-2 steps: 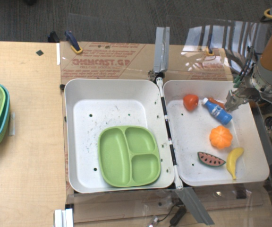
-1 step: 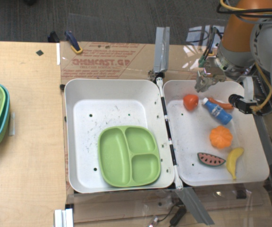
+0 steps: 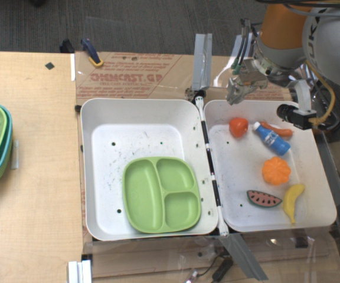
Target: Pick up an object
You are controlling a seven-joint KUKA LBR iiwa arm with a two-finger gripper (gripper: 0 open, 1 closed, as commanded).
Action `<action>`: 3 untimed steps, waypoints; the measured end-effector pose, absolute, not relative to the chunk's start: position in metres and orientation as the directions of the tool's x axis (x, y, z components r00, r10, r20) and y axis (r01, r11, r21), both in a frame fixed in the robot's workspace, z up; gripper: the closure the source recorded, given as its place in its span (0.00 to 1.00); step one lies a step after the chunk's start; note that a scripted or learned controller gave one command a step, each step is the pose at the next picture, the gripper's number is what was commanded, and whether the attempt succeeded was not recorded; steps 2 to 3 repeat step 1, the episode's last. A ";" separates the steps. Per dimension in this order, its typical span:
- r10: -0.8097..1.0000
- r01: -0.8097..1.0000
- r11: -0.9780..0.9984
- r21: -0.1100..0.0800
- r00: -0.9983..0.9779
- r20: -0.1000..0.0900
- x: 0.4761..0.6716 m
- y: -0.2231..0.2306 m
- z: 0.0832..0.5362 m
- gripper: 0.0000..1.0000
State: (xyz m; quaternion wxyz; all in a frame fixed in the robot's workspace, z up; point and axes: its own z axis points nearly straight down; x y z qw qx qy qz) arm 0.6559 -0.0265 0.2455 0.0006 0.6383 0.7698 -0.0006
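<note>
Two white bins on the bench, toys piled in the right one

A smooth green divided plate (image 3: 161, 194) was seen lying in the scuffed left bin (image 3: 99, 128). The right bin (image 3: 317, 214) was filled with plastic toys: red tomato (image 3: 238, 127), blue bottle (image 3: 271, 138), bumpy orange (image 3: 275, 171), watermelon slice (image 3: 264, 198), banana (image 3: 292, 201). The gripper (image 3: 244, 90) was spotted over the far rim; finger state couldn't be made out.

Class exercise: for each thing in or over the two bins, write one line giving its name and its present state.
tool: raised over right bin's far edge, nothing visibly held
green divided plate: flat in left bin
tomato: loose in right bin
blue bottle: lying on its side
orange: resting free
watermelon slice: lying flat
banana: near right bin's front corner
</note>
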 end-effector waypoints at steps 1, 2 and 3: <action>0.968 0.968 0.251 -0.003 -0.251 -0.001 0.643 0.038 0.190 1.00; 0.968 0.968 0.251 -0.003 -0.251 -0.001 0.643 0.038 0.190 1.00; 0.968 0.968 0.251 -0.003 -0.251 -0.001 0.643 0.038 0.190 1.00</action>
